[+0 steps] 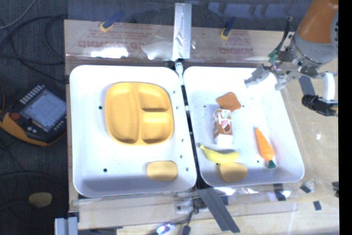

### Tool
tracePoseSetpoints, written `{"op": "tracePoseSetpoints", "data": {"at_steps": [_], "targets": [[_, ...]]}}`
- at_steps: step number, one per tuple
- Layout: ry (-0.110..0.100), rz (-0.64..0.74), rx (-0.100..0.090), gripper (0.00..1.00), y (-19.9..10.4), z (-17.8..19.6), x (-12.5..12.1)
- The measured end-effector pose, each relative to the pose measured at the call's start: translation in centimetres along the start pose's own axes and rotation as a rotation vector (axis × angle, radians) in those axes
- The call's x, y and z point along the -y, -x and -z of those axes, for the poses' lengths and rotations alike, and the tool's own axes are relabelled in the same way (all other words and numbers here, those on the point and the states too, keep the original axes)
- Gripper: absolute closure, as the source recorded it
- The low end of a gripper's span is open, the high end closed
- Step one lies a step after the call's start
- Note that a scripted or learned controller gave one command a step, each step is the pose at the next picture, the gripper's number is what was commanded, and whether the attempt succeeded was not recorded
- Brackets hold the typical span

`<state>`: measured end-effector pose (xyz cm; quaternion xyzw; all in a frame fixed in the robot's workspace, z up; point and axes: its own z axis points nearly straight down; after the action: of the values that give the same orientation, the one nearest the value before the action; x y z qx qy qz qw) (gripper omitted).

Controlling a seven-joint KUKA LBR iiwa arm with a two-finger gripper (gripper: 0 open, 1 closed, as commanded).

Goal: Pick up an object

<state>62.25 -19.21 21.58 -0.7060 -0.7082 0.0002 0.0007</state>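
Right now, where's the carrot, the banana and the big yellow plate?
carrot (264, 144): camera view, middle of its orange body.
banana (219, 154): camera view, middle of its curve.
yellow plate (122, 113): camera view, floor of its large left compartment.

In the right bin (286, 118) you have five candidates. A brown cookie-like piece (229, 100) lies nearest the back; just in front of it, a small carton (223, 126) lies flat, printed brown and white (the label is too small to read). A banana (219, 154) lies crosswise below the carton, touching a tan bread-like piece (233, 171). A carrot (265, 146) lies lengthwise, apart to the right.
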Motion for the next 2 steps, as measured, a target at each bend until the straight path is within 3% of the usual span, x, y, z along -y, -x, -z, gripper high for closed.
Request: {"op": "tracePoseSetpoints", "data": {"at_steps": [1,2], "targets": [[0.001,-0.062,0.005,0.00,-0.70,-12.12,-1.52],[0.000,-0.059,0.007,1.00,-0.76,-11.19,-1.54]]}}
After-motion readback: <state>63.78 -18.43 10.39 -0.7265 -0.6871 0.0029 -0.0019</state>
